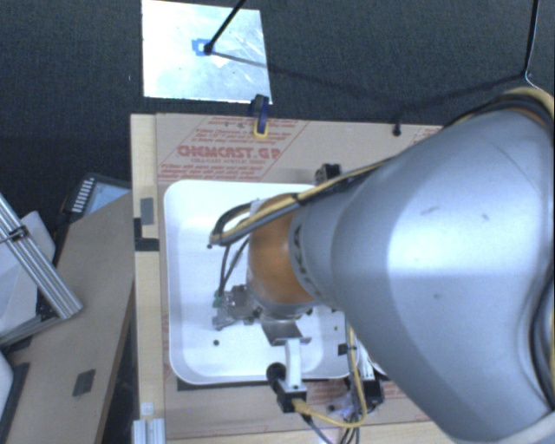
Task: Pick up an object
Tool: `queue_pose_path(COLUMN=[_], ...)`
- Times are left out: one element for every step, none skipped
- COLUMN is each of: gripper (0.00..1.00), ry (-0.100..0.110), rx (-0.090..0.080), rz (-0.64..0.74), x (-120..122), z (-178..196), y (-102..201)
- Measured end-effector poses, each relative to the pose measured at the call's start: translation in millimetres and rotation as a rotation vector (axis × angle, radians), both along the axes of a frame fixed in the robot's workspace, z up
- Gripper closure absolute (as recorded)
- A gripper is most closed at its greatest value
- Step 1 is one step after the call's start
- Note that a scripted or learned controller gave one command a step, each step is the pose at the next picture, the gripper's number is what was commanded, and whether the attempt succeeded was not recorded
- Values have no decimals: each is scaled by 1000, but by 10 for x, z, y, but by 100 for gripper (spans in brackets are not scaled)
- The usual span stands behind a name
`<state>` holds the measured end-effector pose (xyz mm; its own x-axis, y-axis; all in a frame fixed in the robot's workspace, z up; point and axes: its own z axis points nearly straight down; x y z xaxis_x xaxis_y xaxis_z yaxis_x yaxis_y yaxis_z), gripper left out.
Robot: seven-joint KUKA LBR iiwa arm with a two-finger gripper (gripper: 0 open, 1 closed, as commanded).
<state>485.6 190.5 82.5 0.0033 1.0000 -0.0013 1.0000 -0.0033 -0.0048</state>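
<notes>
My arm [434, 260] comes in from the right and covers most of that side of the view, its grey casing lying over the right part of the bench. The orange band [273, 260] sits above the left white bin [186, 260], and below it my gripper [276, 328] hangs low over the bin floor, near the front wall. The wrist body blocks it from above, so I cannot tell whether it is released or clenched, and I see nothing grasped in it. A bundle of dark cables [227, 230] loops out from the wrist to the left, and a small metal fitting [227, 310] juts from the same side.

As for an object to pick, I cannot make one out. The visible bin floor shows a tiny dark speck [215, 342], too small to identify. Whatever lies under my wrist is hidden.

The bin rests on a tan board [225, 152] printed in red with CHEMCAST GP. A blue and yellow clamp [259, 117] grips the board's far edge. Beyond it a shiny sheet [204, 48] lies on the dark floor, with a thin black cord [227, 22] running across it. To the left stand a lower tan surface [87, 303], a slanted aluminium rail [35, 260] and a dark ribbed device [85, 195]. At the front edge, yellow and black wires [329, 416] tangle just under my arm.
</notes>
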Motion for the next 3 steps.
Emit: queue_pose_path(gripper=[100,100,100], ry=[-7,-10,-16], rx=[4,5,4], rz=[4,10,7], x=[21,18,907], z=[128,800,1193], y=[34,348,443])
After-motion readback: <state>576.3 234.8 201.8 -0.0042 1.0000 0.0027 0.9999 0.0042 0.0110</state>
